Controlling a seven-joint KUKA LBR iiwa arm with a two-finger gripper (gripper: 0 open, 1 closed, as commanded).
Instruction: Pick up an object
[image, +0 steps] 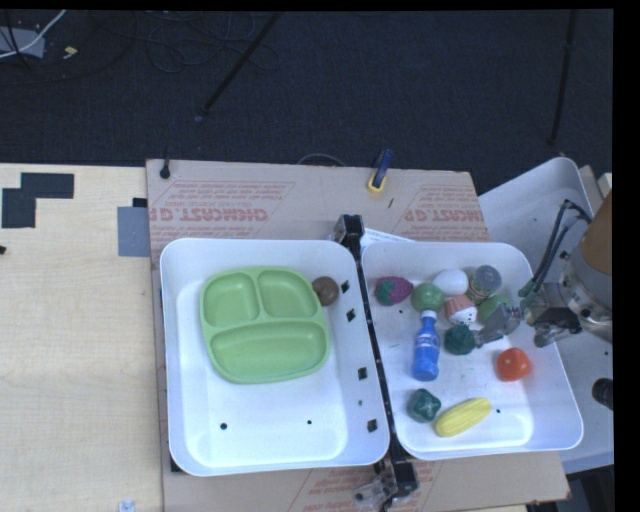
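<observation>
The right bin (560, 430) holds several small items: a blue bottle (426, 347), a red tomato (513, 364), a yellow corn cob (463, 416), a dark green lump (423, 404) and another dark green piece (460, 340). Further back lie a white egg (450, 282), a green ball (427, 297), a purple and green item (393, 290) and a grey can (487, 280). My gripper (503, 322) reaches in from the right, low over the bin's right side. It sits just right of the dark green piece and above the tomato. Nothing visibly sits in its grasp.
The left bin (200, 440) bears a green divided plate (265, 325), with a brown ball (325, 290) by its far right corner. A black divider (368, 340) runs between the bins. The arm's wrist (575, 305) hangs over the right bin's rim.
</observation>
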